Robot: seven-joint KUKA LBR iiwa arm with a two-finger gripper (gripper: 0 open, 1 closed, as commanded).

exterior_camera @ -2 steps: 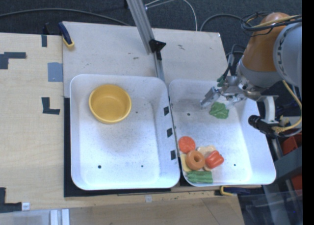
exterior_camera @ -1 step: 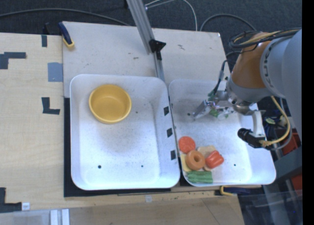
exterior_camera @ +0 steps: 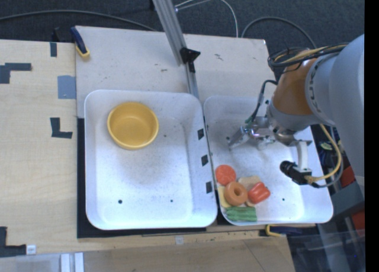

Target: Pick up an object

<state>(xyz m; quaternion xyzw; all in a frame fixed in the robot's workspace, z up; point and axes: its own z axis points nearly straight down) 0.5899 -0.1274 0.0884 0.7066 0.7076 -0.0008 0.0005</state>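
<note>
Toys (exterior_camera: 240,192) lie heaped in the near corner of the right bin (exterior_camera: 308,208): a red disc, an orange ring, a red pepper, a green piece. The gripper (exterior_camera: 241,138) hangs above bare bin floor beyond the heap, fingers apart with nothing between them. A yellow bowl (exterior_camera: 132,124) sits in the left bin (exterior_camera: 148,205). The risk, as I judge it: closing here catches nothing, and the packed toys may slip.

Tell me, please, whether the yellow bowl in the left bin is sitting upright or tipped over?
Upright. The yellow bowl shows its full round rim and hollow inside facing up, resting on the floor of the left bin.
</note>
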